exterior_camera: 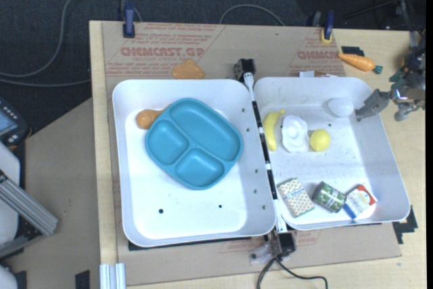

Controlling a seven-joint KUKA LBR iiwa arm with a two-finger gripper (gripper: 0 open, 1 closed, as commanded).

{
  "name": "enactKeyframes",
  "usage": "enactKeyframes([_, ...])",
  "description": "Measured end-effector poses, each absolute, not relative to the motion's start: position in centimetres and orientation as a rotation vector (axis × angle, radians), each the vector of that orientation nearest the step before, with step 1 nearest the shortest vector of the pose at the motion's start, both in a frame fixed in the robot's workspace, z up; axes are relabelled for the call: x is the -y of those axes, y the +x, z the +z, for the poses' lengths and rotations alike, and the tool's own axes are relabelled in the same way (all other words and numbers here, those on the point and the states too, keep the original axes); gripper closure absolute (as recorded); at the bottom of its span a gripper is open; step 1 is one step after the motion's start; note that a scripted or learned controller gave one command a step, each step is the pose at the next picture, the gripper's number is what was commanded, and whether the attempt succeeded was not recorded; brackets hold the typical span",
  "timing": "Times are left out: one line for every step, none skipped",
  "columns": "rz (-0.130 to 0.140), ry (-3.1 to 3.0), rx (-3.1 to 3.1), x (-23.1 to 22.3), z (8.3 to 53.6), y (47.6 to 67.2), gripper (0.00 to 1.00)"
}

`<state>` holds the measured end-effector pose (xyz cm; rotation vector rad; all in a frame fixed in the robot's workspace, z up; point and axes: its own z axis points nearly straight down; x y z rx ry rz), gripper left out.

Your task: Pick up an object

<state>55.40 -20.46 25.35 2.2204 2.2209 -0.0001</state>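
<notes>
My gripper [387, 108] hangs over the right rim of the right bin [379, 145]. Its fingers [369, 105] are spread open with nothing between them. A small pale rounded object [338, 105] lies just left of it. Further left in that bin are a yellow banana [271, 130], a white object [294, 133] and a yellow ball [320, 140]. Along the front of the bin lie a checkered packet [295, 197], a green packet [329, 197] and a small white carton [359, 202].
The left bin [135, 199] holds a blue divided plate [194, 143] with an orange object [144, 118] partly tucked under its left edge. On the bench behind the bins lie a toy carrot [358, 62] and an orange piece [187, 69].
</notes>
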Motion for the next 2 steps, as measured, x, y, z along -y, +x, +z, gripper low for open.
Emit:
enactKeyframes([-0.004, 2.219, -2.241, 11.1, 9.1, 59.5, 0.00])
enactKeyframes([-0.004, 2.227, -2.223, 12.5, 8.4, 56.9, 0.00])
